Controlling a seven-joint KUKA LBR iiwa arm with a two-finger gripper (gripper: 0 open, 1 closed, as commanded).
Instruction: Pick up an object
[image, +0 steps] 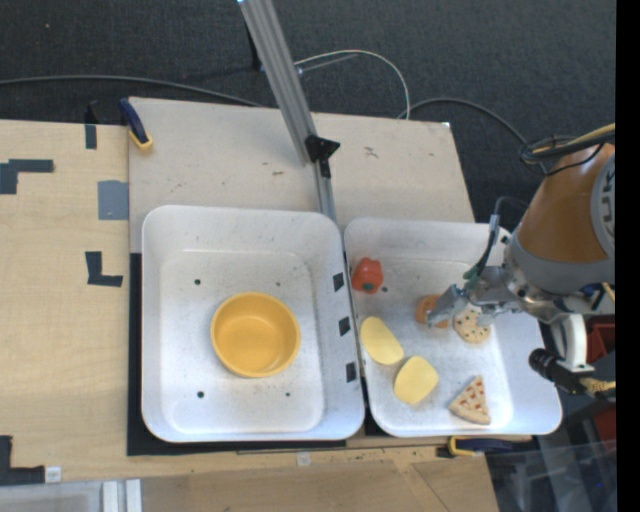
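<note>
1. Wooden bench (60, 300) with dark tape marks at far left, grey board behind, dark carpet and cables at top.
2. Yellow-and-blue clamp (137, 126) on board's back left corner.
3. Left bin (165, 240): yellow bowl (255, 334) near centre, upright, nothing visible inside.
4. Grey metal pole (290, 85) slanting down from top to the gap between bins.
5. Right bin (400, 238): red tomato-like piece (367, 274) near left wall, toward back.
6. Two yellow oval pieces, one (381, 340) by left wall, other (415, 380) just beside it toward front.
7. Small orange-brown piece (431, 309) mid-bin, touching or just under gripper tip.
8. Gripper (447, 305) low over mid-bin, pointing left; jaw opening cannot tell, hold on anything cannot tell.
9. Round cracker-like piece (471, 326) just beside gripper, toward front.
10. Pizza-slice piece (471, 401) at front right of bin, apart from rest.
11. Arm (565, 225) with orange band at right edge, over bin's right wall.
</note>
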